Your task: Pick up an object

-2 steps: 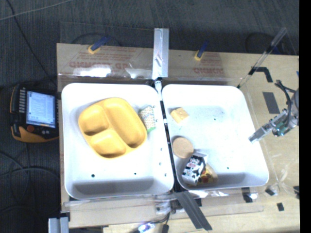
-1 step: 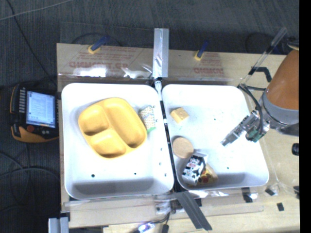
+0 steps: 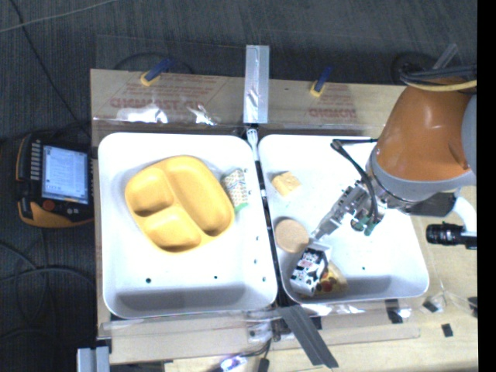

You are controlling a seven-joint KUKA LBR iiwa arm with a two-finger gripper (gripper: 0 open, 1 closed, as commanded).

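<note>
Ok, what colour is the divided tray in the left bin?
Yellow, a mustard shade, all over. The divided tray shows clearly in the camera view.

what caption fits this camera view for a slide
KUKA arm's gripper poised over a black-and-white carton in the right bin.

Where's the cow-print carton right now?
The carton sits at the right bin's front-left corner, just below the round disc, with the gripper above it.
</note>
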